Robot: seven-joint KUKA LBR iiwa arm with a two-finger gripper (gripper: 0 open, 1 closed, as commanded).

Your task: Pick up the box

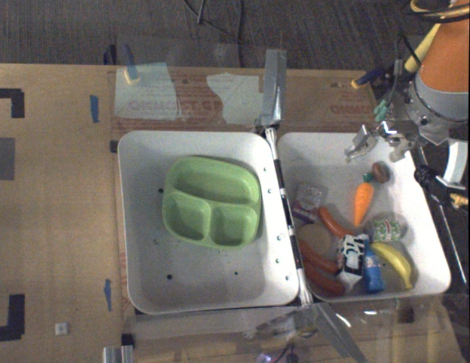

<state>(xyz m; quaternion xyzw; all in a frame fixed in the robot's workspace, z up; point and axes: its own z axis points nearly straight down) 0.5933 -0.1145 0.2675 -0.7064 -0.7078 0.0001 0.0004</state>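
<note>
Grey arm (439, 89) hangs over right bin (431, 278); fingers (375, 138) (seemingly spread) hold nothing.

This looks like a robotics lab set up for grasping trials. A plywood desk (53, 203) carries two shallow white bins (144, 278) side by side, with blue tape strips (94, 108) and black corner markers (11, 103) stuck near its left edge. Clear plastic sheeting (151, 89) is taped along the desk's far edge. Black cables (212, 2) loop over grey carpet (68, 21) beyond it. A green divided tray (212, 201) and toy food such as a plastic carrot (362, 203) and banana (395, 262) serve as test props, and the grey and orange arm (446, 59) stands at the right edge.
</note>
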